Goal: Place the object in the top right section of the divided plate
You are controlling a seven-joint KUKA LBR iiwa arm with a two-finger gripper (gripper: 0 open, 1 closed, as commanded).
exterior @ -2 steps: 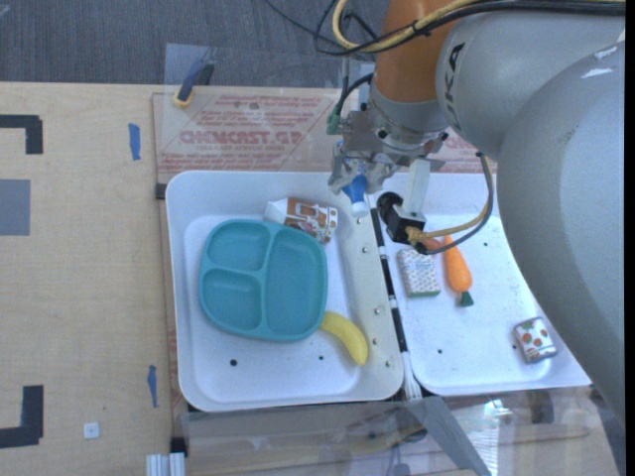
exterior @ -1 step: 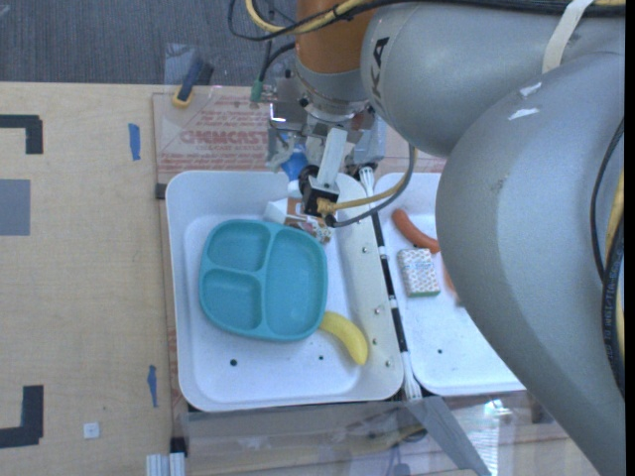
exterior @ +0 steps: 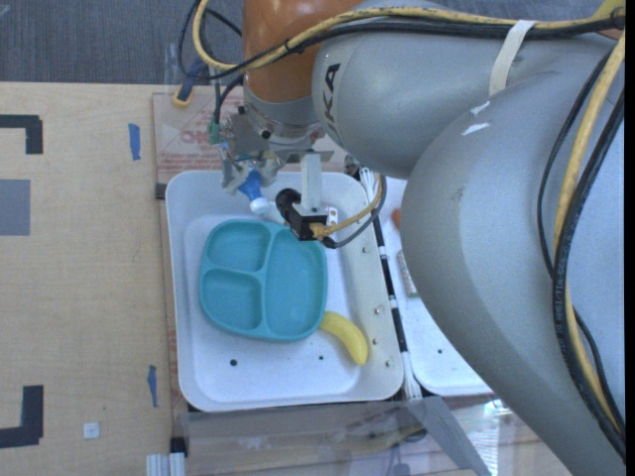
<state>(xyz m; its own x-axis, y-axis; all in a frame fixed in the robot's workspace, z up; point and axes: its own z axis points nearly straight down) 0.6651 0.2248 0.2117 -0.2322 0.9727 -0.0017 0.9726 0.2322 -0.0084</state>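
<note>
— Banana (exterior: 345, 336): you have it lying in the left bin (exterior: 189, 266), on the white floor just off the lower right edge of the teal divided plate (exterior: 263, 281), touching or nearly touching that rim. Its long axis runs on a slant, from upper left near the plate down to the lower right.

— And the pincer?

— Your gripper (exterior: 254, 188) sits at the far end of the same bin, above the plate's top edge, near a small blue and white thing (exterior: 256, 198) I can't identify. I can't tell how the gripper is set, because the wrist and cables cover it, and I see nothing held.

— So which way do I go?

— Your banana lies down and to the right of the gripper, with the whole plate between them. I'd judge you must cross over the plate, turn to close across the banana's narrow width, then carry it back up to the plate's upper right section, which sits just below the gripper now.
</note>
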